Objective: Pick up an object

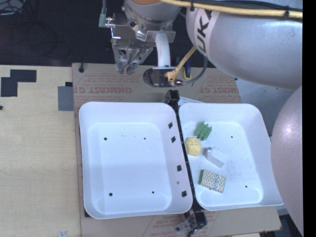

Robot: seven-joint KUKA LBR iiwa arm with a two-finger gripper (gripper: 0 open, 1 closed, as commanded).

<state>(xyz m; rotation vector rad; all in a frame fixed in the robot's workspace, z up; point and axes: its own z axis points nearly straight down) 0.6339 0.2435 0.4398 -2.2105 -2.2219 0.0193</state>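
arm (247,38) reaching in from right, high over far edge of bench; left bin (94,201) beside right bin (256,117), the latter holding patterned pad (213,180), clear block (215,157), yellow piece (193,146) and green piece (203,130), clustered near the divider. gripper (129,63) raised beyond left bin, well apart from all four, fingers drawn together on nothing visible. step judged as approach, no pick begun; next move calling for travel toward right bin, jaws parted, then descent over one object.
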